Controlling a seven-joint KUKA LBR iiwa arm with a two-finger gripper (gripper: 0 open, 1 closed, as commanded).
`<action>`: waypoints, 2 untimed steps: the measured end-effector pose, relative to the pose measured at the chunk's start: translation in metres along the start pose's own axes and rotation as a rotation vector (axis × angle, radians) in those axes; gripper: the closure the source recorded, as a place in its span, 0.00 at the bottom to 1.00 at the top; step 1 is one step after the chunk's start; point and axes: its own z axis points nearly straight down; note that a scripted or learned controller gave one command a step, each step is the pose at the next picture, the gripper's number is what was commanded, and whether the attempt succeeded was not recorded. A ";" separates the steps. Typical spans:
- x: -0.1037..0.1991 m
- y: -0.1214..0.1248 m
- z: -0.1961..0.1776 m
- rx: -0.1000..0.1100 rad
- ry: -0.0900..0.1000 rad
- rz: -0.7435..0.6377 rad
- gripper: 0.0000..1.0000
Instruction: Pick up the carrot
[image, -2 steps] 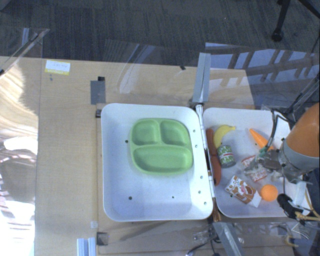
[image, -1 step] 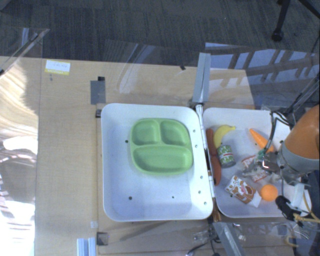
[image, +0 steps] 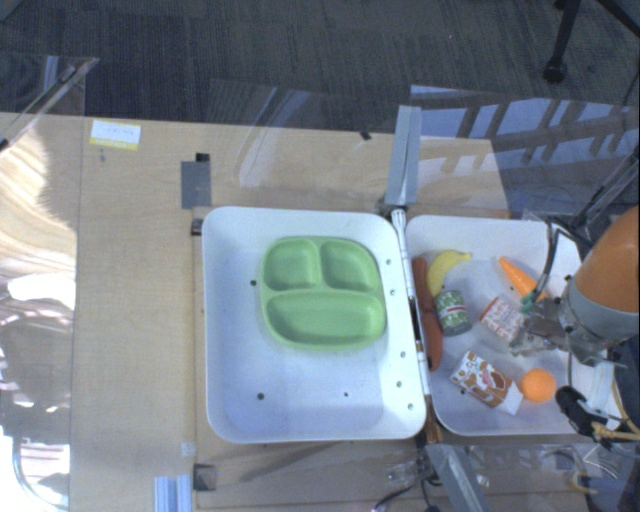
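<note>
Just above the gripper (image: 532, 335), the tapered orange carrot (image: 517, 276) lies on the smooth white right bin (image: 480, 420). Finger state cannot be determined. Beyond lies a pale wooden bench (image: 130, 330).

The carrot (image: 516, 275) is seen as a small, tapered orange piece lying flat on the white floor of the right bin (image: 470, 228), toward its far right part. It is set on a slant, one end pointing up-left, the other down-right. Its lower end is met by the arm's dark parts.
</note>
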 end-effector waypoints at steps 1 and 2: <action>0.056 0.099 -0.103 0.014 0.000 0.366 1.00; 0.058 0.101 -0.113 0.010 -0.001 0.355 1.00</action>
